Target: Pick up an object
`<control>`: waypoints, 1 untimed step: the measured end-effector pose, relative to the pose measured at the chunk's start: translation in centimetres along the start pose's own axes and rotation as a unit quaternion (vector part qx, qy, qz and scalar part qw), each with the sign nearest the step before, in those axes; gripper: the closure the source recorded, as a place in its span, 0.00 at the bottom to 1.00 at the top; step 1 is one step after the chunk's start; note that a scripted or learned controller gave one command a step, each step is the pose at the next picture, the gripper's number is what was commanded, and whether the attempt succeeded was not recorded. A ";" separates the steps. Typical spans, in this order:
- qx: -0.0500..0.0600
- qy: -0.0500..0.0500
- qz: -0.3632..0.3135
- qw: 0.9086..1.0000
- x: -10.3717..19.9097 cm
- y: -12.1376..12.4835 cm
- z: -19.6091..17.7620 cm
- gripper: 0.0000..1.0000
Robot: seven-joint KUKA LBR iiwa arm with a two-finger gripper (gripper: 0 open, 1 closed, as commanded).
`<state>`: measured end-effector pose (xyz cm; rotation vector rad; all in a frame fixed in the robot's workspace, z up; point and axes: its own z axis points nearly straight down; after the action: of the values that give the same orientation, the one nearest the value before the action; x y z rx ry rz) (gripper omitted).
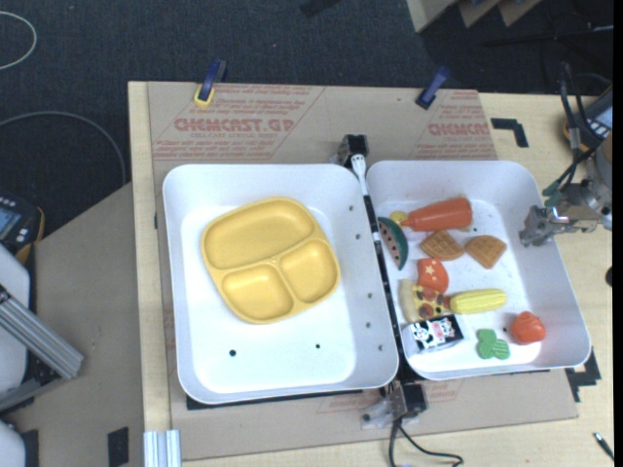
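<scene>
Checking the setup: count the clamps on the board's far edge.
2. The yellow-tipped clamp grips the far edge above the left bin; the blue clamp grips the same edge above the right bin. The gripper sits at the right bin's right rim.

Arm (596,178) was cut off at frame's right edge; gripper (537,228) fingers too small/blurred to read.

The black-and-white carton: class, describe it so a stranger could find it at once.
Start at the right bin, which holds the toy food. Go to its front edge, left of the green piece. The black-and-white carton lies under the corn cob, the only item with cow patches.
</scene>
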<state>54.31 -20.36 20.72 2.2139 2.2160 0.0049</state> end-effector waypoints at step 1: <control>0.002 0.001 0.000 1.000 0.0 0.1 -1.9 1.00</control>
<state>54.42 -20.40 22.65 2.2165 2.2183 0.0028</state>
